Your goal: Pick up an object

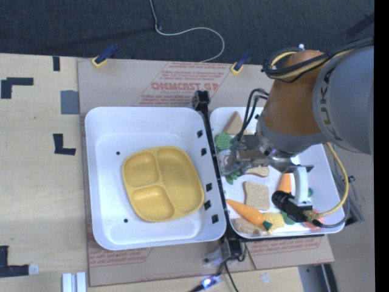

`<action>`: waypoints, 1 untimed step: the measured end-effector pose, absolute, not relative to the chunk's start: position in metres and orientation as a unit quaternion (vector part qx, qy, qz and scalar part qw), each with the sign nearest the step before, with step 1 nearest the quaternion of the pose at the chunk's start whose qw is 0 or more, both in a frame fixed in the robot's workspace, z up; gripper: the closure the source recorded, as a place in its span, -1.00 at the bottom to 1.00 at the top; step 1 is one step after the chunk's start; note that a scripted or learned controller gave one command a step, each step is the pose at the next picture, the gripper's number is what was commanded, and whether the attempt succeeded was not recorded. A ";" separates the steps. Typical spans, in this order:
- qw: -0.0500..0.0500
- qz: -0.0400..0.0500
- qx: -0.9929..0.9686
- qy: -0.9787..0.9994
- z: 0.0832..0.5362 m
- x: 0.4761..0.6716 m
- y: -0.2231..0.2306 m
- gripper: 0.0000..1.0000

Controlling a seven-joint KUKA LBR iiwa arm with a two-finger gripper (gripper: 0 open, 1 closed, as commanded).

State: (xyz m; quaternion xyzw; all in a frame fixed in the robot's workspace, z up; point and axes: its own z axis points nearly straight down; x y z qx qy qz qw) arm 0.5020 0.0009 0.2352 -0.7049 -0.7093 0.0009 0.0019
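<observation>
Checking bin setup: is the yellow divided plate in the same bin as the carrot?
No. The yellow divided plate lies in the left bin; the carrot lies in the right bin.

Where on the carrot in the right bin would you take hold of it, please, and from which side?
I would probably grip the carrot across its thick orange middle, coming straight down from above. It lies flat and slanted along the right bin's front, so fingers closing across its narrow width should fit. Its pointed end tapers thin, and its other end sits close against other food pieces, leaving little finger room.

A robotics lab; KUKA arm point(316, 102) over two white bins point(97, 132) on a cardboard-covered bench point(176, 87).
</observation>
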 end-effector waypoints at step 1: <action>0.002 0.002 -0.705 -0.709 0.220 0.489 0.048 1.00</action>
